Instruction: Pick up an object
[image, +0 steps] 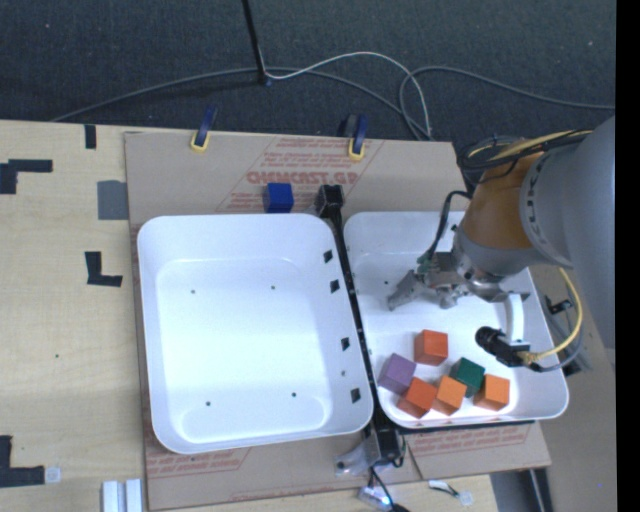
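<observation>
Blocks of painted wood, small and cube-shaped, are gathered at the near end of the right-hand shallow white plastic bin (395, 240): an orange cube (432, 346) nearest the gripper, a purple cube (398, 373) to its left, a dark green cube (467, 375) to its right, and three more orange cubes (450, 394) crowded along the near wall. The grey metal two-finger gripper (412, 291) is seen low over the bare middle of that bin, beyond the cluster and apart from every block; its fingers appear spread fairly wide with nothing between them. The left-hand white bin (160, 300) lies beside it. For a sound pick, the lone orange cube is judged the best target, since it stands clear of its neighbours on most sides. The gripper is best brought over it, aligned so that the fingers straddle two opposite flat faces, then lowered until the fingertips pass the cube's upper edges before closing. The packed cubes by the wall are better avoided, as little room for a finger is left between them.
</observation>
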